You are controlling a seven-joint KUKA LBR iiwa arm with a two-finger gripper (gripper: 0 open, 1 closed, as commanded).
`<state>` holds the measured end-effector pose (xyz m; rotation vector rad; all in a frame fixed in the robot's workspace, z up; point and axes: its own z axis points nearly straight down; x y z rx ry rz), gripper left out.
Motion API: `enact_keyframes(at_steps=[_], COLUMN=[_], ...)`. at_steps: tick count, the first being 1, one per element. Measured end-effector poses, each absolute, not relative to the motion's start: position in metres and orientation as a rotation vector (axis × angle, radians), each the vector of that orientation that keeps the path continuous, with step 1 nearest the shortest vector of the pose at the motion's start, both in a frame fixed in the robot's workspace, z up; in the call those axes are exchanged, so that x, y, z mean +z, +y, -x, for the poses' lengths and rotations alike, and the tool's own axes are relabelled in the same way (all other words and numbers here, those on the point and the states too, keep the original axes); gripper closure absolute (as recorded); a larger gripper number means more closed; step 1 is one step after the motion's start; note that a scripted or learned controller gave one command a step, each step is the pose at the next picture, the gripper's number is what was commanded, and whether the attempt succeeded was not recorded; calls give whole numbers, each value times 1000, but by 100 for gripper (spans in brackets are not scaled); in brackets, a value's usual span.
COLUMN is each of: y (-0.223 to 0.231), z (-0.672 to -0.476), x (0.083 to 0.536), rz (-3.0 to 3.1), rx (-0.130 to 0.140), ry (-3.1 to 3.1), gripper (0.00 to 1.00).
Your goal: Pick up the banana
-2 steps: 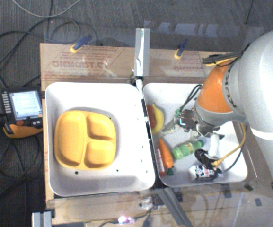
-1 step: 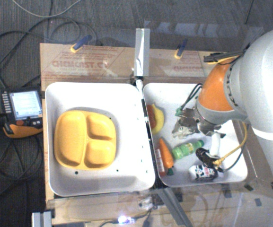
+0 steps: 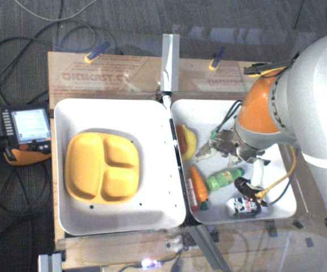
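Observation:
The yellow banana lies against the left wall of the right bin, partly beside a thin red item. My gripper hangs over the middle of the right bin, just right of the banana and close to its lower end. The grey wrist with its orange band covers much of the gripper from above. Nothing can be seen held in it.
An orange carrot, a green bottle and a small white and black object lie in the right bin's lower half. The left bin holds a yellow divided tray. A divider wall separates the bins.

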<state>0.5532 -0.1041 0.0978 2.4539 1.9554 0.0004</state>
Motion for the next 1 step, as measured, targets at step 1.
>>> enact_keyframes(at_steps=[1], y=[-114], z=[-609], x=[90], rz=[-2454], rx=[6], ry=[1947], gripper=[0])
